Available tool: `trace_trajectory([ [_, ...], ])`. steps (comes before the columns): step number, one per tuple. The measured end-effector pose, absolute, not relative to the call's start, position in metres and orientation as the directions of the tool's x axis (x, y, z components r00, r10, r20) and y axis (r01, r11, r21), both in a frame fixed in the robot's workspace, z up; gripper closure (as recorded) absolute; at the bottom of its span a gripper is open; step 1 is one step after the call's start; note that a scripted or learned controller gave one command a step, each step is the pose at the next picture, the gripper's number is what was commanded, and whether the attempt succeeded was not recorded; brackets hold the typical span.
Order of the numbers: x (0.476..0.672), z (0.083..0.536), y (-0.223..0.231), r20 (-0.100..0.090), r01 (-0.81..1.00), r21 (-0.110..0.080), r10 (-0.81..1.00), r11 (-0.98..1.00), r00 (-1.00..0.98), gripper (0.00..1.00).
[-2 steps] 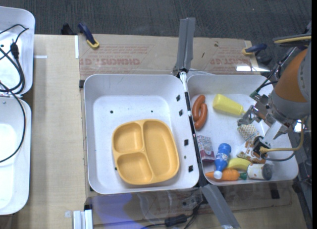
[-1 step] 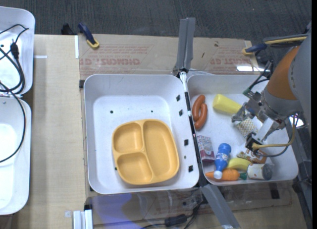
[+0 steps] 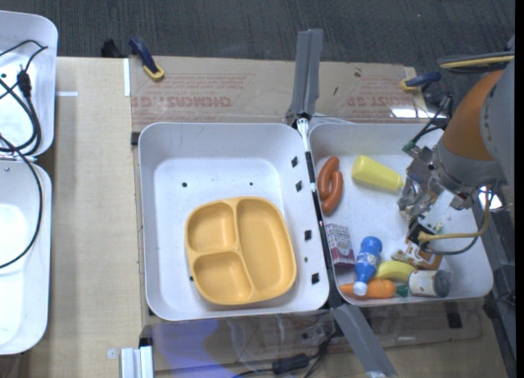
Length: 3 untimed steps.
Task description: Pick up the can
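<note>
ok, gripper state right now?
Gripper: over the right bin, above the can; whether it is open or closed cannot be told, and nothing is visibly held.

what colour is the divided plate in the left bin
Yellow-orange all over; the divided plate shows plainly in the camera view.

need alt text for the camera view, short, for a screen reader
A grey robot arm with an orange band lowers its gripper into the right white bin, among a hot dog, yellow bottle, blue bottle, carrot and can. The left bin holds a yellow divided plate.
</note>
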<state>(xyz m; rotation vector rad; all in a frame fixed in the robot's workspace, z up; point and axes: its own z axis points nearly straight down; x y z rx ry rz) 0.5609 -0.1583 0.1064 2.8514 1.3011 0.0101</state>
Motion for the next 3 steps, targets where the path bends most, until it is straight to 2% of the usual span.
trace_trajectory([
  [1,0.545,0.199,-0.126,-0.002,0.986,-0.004,0.986,-0.167,0.167,1.0],
  [2,0.545,0.199,-0.126,-0.002,0.986,-0.004,0.986,-0.167,0.167,0.0],
  [3,0.539,0.096,-0.181,0.0,0.979,0.008,0.979,-0.205,0.205,0.0],
])
